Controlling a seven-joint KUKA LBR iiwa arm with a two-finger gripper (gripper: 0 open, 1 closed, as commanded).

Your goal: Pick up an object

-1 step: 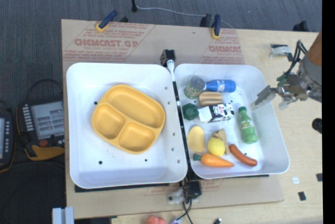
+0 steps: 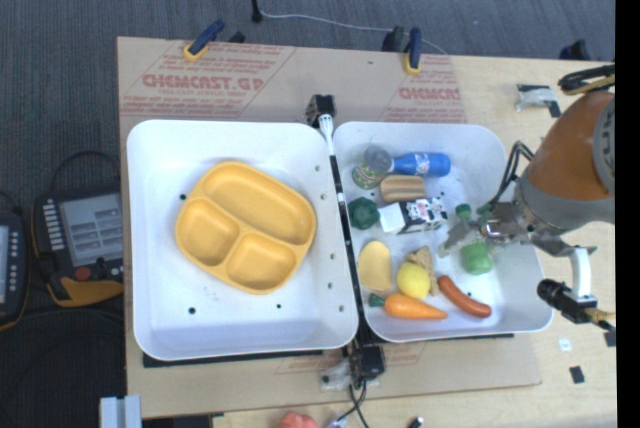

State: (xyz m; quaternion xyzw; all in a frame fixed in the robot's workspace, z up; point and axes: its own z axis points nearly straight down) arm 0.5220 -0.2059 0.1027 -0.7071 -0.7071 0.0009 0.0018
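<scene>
The pincer (image 2: 462, 232) is reaching into the right bin (image 2: 487, 138) from the right, its metal fingers hanging low over the bin floor just left of a green ball (image 2: 478, 259); the fingers are blurring against the white floor, so how far they are spread cannot be told, and nothing is showing between them. Taking that green ball as the landmark, a red sausage-shaped piece (image 2: 466, 296) is lying just below it, and a carrot (image 2: 411, 308) is resting further to its lower left beside a lemon (image 2: 414, 278) and a pale yellow piece (image 2: 375, 264). Up and to the left of the ball, a small black-and-white box (image 2: 419, 212) is sitting beneath a bread roll (image 2: 403, 186), with a blue bottle (image 2: 421, 163) and a round tin (image 2: 375, 161) lying above those near the bin's far wall. A dark green piece (image 2: 362, 213) is sitting well to the ball's left, close to the bin's dividing edge. Far to the left of the ball, the left bin (image 2: 150, 246) is carrying a yellow divided tray (image 2: 246, 225). Both bins are resting on the tabletop (image 2: 180, 76).
</scene>
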